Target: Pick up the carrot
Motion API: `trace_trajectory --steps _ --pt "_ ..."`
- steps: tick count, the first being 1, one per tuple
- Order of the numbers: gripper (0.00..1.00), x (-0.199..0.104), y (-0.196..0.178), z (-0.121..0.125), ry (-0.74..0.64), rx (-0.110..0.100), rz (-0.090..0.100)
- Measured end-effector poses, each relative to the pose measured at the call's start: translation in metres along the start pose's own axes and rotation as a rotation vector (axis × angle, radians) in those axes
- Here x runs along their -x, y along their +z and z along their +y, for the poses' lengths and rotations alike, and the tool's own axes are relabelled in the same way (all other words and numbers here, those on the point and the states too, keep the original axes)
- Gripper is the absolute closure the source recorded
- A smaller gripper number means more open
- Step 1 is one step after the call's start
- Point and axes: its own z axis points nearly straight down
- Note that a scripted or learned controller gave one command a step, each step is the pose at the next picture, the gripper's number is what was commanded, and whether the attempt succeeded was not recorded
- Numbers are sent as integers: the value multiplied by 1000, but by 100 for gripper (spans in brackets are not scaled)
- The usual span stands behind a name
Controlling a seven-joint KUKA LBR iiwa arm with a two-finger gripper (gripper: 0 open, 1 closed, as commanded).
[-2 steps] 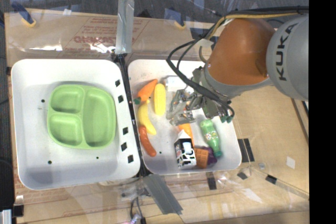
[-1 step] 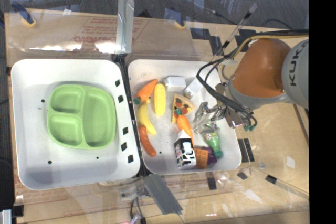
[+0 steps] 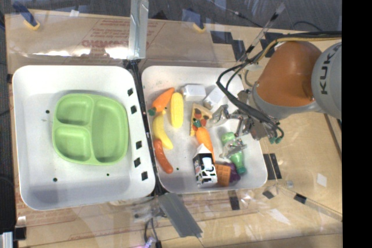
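A single fixed camera looks down from above the desk at a slant, far enough to take in both white bins: the left bin and the right bin, with the arm entering from the right.

A green divided plate lay in the left bin. In the right bin were a corn cob, a banana and a small milk carton.
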Motion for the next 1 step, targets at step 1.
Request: trace_trajectory --steps 1 --pt "0 14 48 73 -1 4 3"
